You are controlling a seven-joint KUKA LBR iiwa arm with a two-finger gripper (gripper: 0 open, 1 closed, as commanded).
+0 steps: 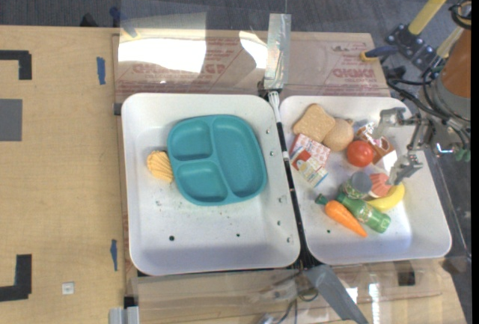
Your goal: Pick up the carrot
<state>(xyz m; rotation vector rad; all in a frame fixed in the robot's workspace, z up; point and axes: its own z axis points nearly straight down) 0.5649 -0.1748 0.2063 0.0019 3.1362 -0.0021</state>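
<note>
Claw (402, 141) status: mine hangs over the right part of the right bin (430, 229), its 2 fingers spread apart with 1 tip up near 520,236 and the other lower by the banana; nothing sits between them. My grey wrist and its cables enter from the right edge of the view.

Nearest items: a red tomato (360, 153) lies just left of the claw, and a yellow banana (389, 197) lies just below the lower finger. Whether that finger touches the banana I cannot tell. A small red and grey piece (370, 183) sits between tomato and banana.

Task item: the carrot (344, 216) lies flat in the lower middle of the right bin, orange body pointing down and right, green top toward the upper left. It is apart from the claw, beyond the banana. A green vegetable (370, 215) lies against its upper right side.

Further out in the same bin: a red and white carton (310, 156), a tan bread slice (313, 121) and a round tan bun (338, 135) toward the upper left.

Left bin (142, 240): 1 teal divided plate (217, 159), with a yellow shell-shaped piece (159, 164) touching its left edge.

Both bins rest side by side on the bench (52, 165).
</note>
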